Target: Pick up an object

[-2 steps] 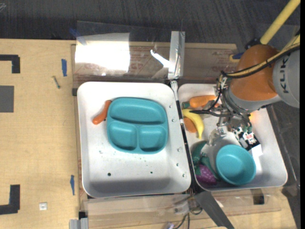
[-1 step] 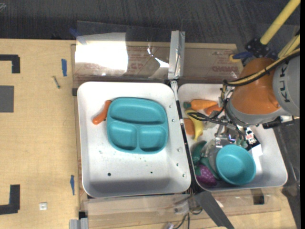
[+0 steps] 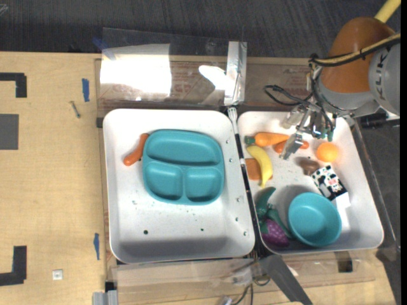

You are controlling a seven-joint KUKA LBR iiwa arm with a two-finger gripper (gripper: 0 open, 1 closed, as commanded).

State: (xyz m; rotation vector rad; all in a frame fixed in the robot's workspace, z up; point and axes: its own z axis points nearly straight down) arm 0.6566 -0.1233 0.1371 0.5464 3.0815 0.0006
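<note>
Nearest the viewer, at the front of the right bin (image 3: 367, 230), a teal bowl (image 3: 313, 217) is sitting upright, w/ a purple bunch of grapes (image 3: 275, 231) lying just to its left and a dark green item (image 3: 264, 198) resting just behind the grapes, near the divider btwn the bins. A bit further back, a small black-and-white carton (image 3: 328, 181) is lying tilted, just behind the bowl's right side. In the left bin (image 3: 121, 221), a teal divided plate (image 3: 182, 164) w/ three compartments is taking up the middle, and an orange sausage-like piece (image 3: 134, 150) is leaning against its left rear edge, touching it. Moving further back in the right bin, a yellow banana (image 3: 261, 161) is lying near the divider, w/ an orange-brown piece (image 3: 252, 168) just beside it on the left. Behind the banana an orange carrot (image 3: 273, 139) is lying crosswise, and a round orange fruit (image 3: 328, 152) is sitting toward the right wall; a small brown item (image 3: 310, 165) is lying btwn the fruit and the carton. The gripper (image 3: 296, 141) is hanging over the rear of this bin, its metal fingers pointing down beside the carrot's right end; can't tell whether the claw is open or closed, or whether it's touching anything. Behind it the arm's orange band (image 3: 356, 43) is reaching in from the right. Furthest back, a clear plastic sheet (image 3: 165, 72) is lying flat beyond the left bin.
</note>
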